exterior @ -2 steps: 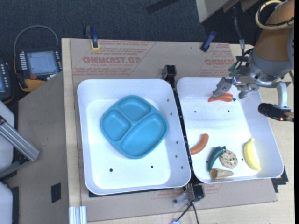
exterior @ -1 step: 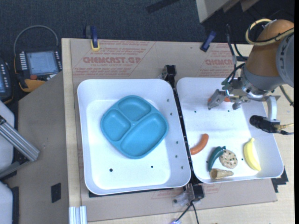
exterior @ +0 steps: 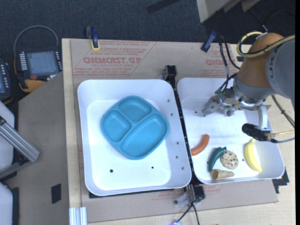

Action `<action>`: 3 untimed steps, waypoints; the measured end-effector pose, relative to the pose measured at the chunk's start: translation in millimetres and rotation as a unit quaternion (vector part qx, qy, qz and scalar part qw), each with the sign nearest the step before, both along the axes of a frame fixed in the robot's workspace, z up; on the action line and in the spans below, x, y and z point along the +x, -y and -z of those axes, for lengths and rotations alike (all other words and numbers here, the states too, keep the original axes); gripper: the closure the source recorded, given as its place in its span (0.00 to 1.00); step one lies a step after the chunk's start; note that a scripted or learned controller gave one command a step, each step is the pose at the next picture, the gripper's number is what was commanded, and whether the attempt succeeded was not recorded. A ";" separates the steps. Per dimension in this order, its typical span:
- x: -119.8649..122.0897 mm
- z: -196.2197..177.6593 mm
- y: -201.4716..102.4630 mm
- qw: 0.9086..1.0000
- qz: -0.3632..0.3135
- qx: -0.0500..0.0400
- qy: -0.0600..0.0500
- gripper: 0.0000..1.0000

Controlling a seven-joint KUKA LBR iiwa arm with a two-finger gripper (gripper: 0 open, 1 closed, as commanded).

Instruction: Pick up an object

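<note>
Dark carpet surrounds the wooden bench we're looking down on, with two white bins on it. Using the right bin as our landmark: the left bin sits directly beside it and holds a blue divided plate. Above the right bin's upper half we see the arm, its gripper too murky for us to call its state. Along the right bin's lower edge: yellow banana, orange sausage, green pepper, round cookie, small cone.
</note>
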State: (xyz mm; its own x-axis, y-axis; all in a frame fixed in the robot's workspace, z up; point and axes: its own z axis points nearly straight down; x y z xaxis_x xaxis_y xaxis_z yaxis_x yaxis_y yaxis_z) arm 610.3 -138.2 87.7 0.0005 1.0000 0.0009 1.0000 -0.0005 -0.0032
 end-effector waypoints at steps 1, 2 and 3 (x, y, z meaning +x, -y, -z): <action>1.3 -11.6 0.1 1.000 0.000 0.000 0.002 1.00; -6.0 -69.7 4.7 1.000 0.000 -0.002 0.005 1.00; 0.9 -116.7 -1.1 1.000 -0.001 -0.001 0.005 1.00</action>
